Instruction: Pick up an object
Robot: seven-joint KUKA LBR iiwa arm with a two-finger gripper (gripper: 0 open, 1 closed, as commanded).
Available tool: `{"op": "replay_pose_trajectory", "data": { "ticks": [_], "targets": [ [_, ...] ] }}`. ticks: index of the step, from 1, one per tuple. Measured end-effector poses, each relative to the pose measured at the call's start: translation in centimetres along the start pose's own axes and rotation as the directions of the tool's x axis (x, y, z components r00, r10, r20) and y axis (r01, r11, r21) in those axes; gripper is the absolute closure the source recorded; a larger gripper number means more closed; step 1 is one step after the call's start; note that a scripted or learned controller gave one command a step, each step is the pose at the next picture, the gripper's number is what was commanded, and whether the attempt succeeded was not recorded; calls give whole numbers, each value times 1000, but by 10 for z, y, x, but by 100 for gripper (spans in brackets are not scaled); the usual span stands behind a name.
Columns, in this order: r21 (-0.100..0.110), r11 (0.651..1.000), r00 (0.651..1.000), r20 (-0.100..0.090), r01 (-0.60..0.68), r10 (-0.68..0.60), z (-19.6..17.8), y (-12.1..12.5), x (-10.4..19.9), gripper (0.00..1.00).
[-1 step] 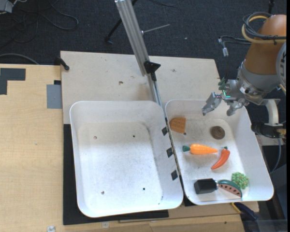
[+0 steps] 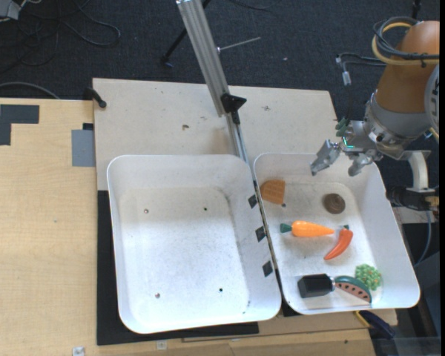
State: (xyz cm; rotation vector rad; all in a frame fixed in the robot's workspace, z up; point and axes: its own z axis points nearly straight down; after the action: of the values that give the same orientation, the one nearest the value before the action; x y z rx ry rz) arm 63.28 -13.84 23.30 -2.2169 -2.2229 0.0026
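Observation:
My gripper [image 2: 340,162] hangs open over the far end of the right bin [image 2: 400,262], its two fingers spread apart with nothing between them. Below it in that bin lie a brown round piece [image 2: 334,203], a tan bread-like chunk [image 2: 273,191], an orange carrot [image 2: 311,230], a red chili pepper [image 2: 340,245], a black block [image 2: 314,285], a watermelon slice [image 2: 353,288] and a green broccoli piece [image 2: 368,275]. The round brown piece is the closest to the gripper, slightly nearer the camera.
The left bin [image 2: 182,243] stands beside the right one, with a row of black clips along their shared wall. A slanted aluminium post [image 2: 208,58] rises behind the bins. A wooden table surface [image 2: 37,228] stretches to the left.

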Motion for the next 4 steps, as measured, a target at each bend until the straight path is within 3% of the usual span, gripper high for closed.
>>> {"op": "replay_pose_trajectory", "data": {
  "ticks": [2,3,4],
  "targets": [
    [7,1000,1000,-2,-2,2,108,-3,6,0],
    [0,1000,1000,1,-4,4,142,-2,6,0],
    [0,1000,1000,0,-8,8,132,-3,6,100]
  ]
}}
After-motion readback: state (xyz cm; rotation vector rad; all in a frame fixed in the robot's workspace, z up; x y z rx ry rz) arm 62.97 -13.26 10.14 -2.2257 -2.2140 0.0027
